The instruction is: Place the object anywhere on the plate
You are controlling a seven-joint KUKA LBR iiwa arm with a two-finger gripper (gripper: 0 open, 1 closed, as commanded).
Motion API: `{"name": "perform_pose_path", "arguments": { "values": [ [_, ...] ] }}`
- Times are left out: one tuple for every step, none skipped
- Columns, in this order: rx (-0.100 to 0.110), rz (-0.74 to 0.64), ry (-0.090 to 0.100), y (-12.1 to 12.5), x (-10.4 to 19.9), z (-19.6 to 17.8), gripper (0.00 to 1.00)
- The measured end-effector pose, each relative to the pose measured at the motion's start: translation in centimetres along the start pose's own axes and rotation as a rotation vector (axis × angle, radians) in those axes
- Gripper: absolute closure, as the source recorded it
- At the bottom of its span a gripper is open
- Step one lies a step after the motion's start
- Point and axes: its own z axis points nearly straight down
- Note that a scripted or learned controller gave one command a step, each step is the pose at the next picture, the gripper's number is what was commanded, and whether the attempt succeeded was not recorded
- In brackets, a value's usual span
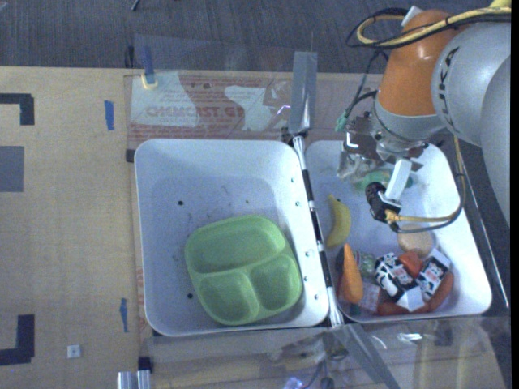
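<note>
Beside grey carpet (243, 14), perhaps plywood bench (65, 217)

Blue tape strips (109, 114) and black markings (19, 109) on the wooden bench (65, 217).

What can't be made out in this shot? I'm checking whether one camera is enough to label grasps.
- Gripper, camera view: hidden under the arm's own wrist, so whether it holds anything is unreadable.
- Pile by the carrot in the right bin: overlapping, too small to name each item.
- Green plate: fully visible in the left bin.
</note>
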Motion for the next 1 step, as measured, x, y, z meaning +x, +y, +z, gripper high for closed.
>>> {"name": "perform_pose_path", "arguments": {
  "values": [
    [0.004,0.127,0.000,-7.30,-6.91,7.67,1.00]
  ]
}}
